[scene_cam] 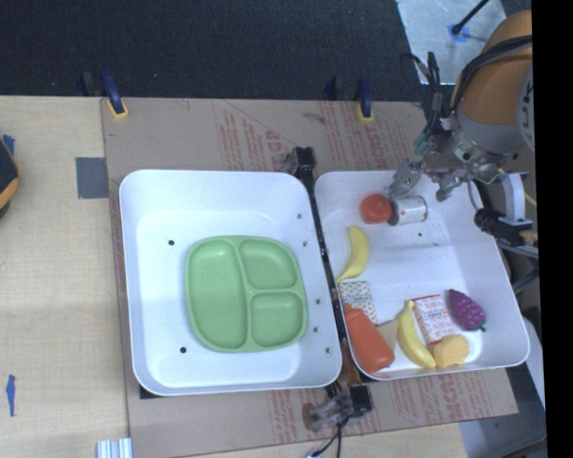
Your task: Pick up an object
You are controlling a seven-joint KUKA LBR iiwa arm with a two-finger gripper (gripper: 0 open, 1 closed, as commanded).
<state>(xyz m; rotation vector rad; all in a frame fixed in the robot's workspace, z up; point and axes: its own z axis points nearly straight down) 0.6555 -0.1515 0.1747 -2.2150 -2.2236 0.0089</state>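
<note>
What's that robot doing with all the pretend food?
The robot arm reaches in from the right and has its gripper down in the far end of the right bin, right next to a small orange-red toy. It hasn't lifted anything. Other play food lies in that bin: a banana, an orange carrot-like piece, a second banana and purple grapes. The left bin holds a green divided plate.

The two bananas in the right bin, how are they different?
The upper banana lies alone near the bin's left wall, apart from other items; the lower banana sits crowded among the carton and the orange carrot-like piece. The upper one looks paler, the lower one deeper yellow. Both are curved and lie flat.
</note>
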